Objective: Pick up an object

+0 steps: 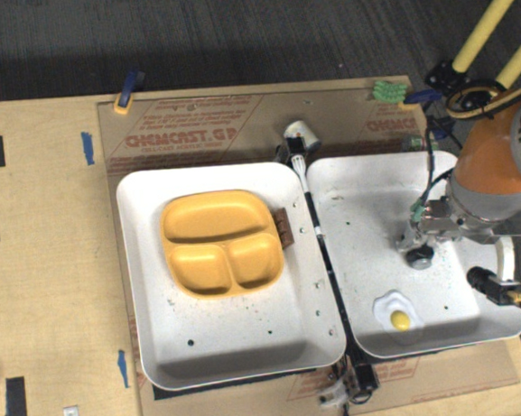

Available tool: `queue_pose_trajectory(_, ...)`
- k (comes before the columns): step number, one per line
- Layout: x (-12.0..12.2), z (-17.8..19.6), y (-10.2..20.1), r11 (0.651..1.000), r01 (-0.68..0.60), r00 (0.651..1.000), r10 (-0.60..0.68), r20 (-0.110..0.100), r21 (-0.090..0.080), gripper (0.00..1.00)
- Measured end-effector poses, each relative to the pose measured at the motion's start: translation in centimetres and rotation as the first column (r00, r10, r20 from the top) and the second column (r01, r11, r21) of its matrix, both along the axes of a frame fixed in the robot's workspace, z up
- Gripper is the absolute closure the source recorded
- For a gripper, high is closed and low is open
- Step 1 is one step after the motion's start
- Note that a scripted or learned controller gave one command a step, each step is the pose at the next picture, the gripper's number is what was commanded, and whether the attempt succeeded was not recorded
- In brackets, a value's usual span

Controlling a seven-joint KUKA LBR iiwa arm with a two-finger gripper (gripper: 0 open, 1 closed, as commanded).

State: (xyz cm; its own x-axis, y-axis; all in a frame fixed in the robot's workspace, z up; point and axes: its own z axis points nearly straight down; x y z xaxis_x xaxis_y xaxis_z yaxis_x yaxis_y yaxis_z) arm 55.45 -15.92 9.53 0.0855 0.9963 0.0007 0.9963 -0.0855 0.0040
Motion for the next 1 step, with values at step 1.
queue_pose_trajectory(1,-2.03,6.03,3.98,0.999,0.054,0.999,-0.054,-0.003,0.0,1.0)
